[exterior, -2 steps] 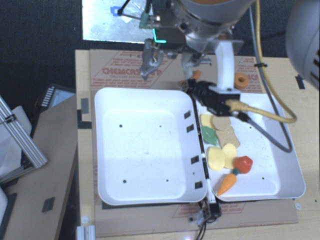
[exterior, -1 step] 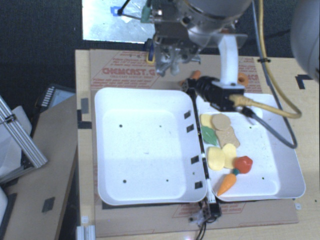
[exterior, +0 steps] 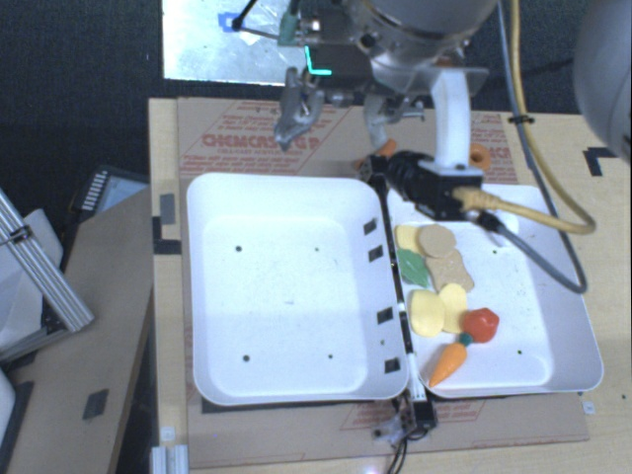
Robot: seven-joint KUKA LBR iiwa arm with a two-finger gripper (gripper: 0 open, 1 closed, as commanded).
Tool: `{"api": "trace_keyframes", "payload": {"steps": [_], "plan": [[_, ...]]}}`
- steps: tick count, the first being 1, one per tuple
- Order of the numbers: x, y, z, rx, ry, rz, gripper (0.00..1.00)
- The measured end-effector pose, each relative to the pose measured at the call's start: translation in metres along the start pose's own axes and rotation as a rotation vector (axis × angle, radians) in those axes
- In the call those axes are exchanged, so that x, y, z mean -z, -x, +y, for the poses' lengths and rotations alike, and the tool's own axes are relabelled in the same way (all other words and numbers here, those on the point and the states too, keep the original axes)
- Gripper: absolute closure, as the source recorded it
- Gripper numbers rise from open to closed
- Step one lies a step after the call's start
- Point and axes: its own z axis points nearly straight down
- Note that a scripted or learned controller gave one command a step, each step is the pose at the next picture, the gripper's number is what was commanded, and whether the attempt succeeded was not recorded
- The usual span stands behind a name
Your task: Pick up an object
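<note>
Carrot [exterior: 447, 361] in right bin, far from hand [exterior: 336, 117].

A single fixed camera is looking down on the bench [exterior: 247, 126] from above at a slant, facing its far edge, so the near edge is lying along the bottom of the picture. It is sitting far enough off that both white bins are fitting in whole: the left bin [exterior: 286, 294] is taking the middle, the right bin [exterior: 553, 334] is reaching toward the right side. The arm [exterior: 434, 8] is hanging close under the lens, looming large at the top.
</note>
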Motion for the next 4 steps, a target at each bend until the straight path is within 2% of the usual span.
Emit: {"api": "trace_keyframes", "payload": {"steps": [1, 2, 3, 4], "plan": [[0.012, 0.000, 0.000, 0.002, 0.003, 0.001, 1.00], [0.011, 0.000, 0.000, 0.003, 0.002, 0.001, 0.00], [-0.085, 0.183, -0.020, -0.027, -0.010, -0.008, 0.00], [-0.070, 0.174, -0.019, -0.005, 0.001, -0.003, 1.00]]}}
